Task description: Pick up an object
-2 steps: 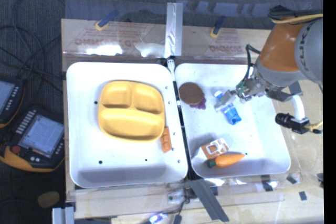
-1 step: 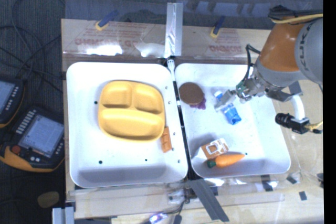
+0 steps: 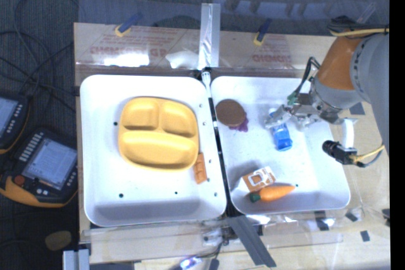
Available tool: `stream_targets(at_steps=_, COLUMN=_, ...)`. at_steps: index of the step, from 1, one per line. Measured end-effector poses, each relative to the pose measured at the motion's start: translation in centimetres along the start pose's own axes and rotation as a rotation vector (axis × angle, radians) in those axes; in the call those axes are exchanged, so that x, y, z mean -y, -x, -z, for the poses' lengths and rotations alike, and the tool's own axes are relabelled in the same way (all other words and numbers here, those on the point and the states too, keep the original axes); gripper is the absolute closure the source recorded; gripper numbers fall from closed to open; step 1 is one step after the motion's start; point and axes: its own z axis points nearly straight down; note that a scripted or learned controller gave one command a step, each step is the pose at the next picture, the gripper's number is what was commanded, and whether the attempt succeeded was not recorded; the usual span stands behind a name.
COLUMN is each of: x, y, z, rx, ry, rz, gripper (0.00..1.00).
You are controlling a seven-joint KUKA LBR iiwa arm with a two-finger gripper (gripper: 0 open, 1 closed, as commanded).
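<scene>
While the yellow divided tray [image 3: 157, 133] fills the left bin [image 3: 95, 199], the gripper [image 3: 283, 118] at right of centre sits spread apart above a blue object [image 3: 283, 138].

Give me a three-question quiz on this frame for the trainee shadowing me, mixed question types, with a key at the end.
1. True or false: the yellow divided tray lies in the right bin.
2. Multiple choice: which object is the pincer closest to? A) the carrot B) the blue object C) the brown round object
3. Fill in: the small orange piece lies in the ____ bin, near the divider.

Key
1. False; it lies in the left bin.
2. B; the pincer hangs just above the blue object, and no object is visibly between its fingers.
3. Left.
</scene>
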Motion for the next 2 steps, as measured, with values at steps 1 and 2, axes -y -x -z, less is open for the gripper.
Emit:
stream_targets(at_steps=1, x=0.0, y=-0.1, z=0.9, rx=-0.001, ry=-0.002, rz=0.002, gripper=1.0)
stream_targets(at_steps=2, x=-2.3, y=0.2, z=-0.3, rx=0.006, ry=0.006, rz=0.118, gripper=1.0)
